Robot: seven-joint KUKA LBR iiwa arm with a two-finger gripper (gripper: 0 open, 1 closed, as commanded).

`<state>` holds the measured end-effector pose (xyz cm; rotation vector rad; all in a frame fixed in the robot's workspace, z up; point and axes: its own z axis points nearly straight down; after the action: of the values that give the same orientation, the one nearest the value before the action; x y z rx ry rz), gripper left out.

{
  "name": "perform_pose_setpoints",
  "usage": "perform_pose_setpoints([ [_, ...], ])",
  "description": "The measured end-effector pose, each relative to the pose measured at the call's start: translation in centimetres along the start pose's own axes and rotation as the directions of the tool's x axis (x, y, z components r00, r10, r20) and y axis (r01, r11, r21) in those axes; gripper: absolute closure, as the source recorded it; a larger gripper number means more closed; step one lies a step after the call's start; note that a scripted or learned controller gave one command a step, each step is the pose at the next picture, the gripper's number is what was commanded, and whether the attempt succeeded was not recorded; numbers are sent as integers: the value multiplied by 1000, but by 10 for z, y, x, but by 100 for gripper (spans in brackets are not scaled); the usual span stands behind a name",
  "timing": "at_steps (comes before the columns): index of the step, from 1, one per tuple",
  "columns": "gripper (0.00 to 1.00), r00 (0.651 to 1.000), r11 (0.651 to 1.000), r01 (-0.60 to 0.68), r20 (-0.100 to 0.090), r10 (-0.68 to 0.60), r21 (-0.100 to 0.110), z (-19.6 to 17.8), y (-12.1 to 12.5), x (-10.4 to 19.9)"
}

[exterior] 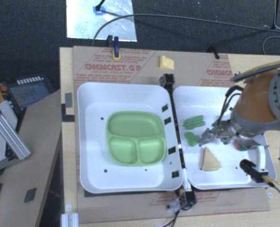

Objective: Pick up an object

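Ops: Gripper (207, 137) state? Holding anything?

Bench: Can't tell how far it's open, the view is too coarse at the tip. Nothing visibly in its grasp. It sits low over the right bin (201, 91), tip pointing view-left.

Ops: Where are the pick candidates relative to it?

Bench: Three in that bin. Small green piece (191, 138) is just off the tip, view-left (touching or a hair apart, can't resolve). Green pod (194, 122) is near, up and view-left of the tip, apart from the small piece. Tan wedge (209, 160) is just beside the tip on the camera side, lying flat on the bin floor, not touching the gripper as far as I can see.

Ops: Other bin?

Bench: Left bin (90, 96) has a green divided tray (135, 138), well apart from the gripper, view-left. Yellow block (166, 62) lies on the cardboard (130, 67) beyond both bins, also well apart.
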<state>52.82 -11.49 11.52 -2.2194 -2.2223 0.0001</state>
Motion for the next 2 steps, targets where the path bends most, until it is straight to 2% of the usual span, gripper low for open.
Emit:
perform_pose_setpoints([
  [1, 0, 1000, 1000, 0, 0, 0, 1, 32, 0, 0],
  [2, 100, 1000, 1000, 0, 0, 0, -2, 20, 1, 0],
])
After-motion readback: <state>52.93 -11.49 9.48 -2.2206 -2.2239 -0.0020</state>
